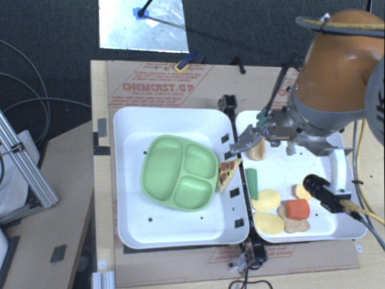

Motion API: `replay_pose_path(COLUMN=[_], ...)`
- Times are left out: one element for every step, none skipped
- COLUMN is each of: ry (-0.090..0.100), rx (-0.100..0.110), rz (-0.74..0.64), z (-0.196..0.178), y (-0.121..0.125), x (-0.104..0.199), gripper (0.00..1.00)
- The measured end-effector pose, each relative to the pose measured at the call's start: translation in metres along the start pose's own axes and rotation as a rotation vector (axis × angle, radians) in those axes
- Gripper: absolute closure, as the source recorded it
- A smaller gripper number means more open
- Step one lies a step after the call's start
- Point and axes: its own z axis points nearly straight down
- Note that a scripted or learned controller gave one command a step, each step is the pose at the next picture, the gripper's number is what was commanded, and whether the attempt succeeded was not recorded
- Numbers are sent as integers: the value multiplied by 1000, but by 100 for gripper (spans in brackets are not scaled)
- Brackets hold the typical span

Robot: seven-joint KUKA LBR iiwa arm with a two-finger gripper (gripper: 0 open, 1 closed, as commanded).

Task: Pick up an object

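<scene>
Gripper [248, 142] low over bin divider, finger state unclear; pizza slice [227, 172] just below-left, long axis slanting toward fingers, tan piece [257, 152] just right.

A divided plate [179, 173] sits in the left bin [129, 221]; a pizza slice [227, 173] lies at its right (against the bins' shared edge). Food pieces [280, 209] cluster lower in the right bin [337, 229].

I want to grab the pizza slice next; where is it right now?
The pizza slice lies in the left bin, against its right wall, just right of the green divided plate.
</scene>
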Motion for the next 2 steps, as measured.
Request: replay_pose_path(ry=[-3,-5], rx=[15,12], rz=[1,0], z=[10,-1], y=[-1,0], x=[66,62], gripper=[100,100])
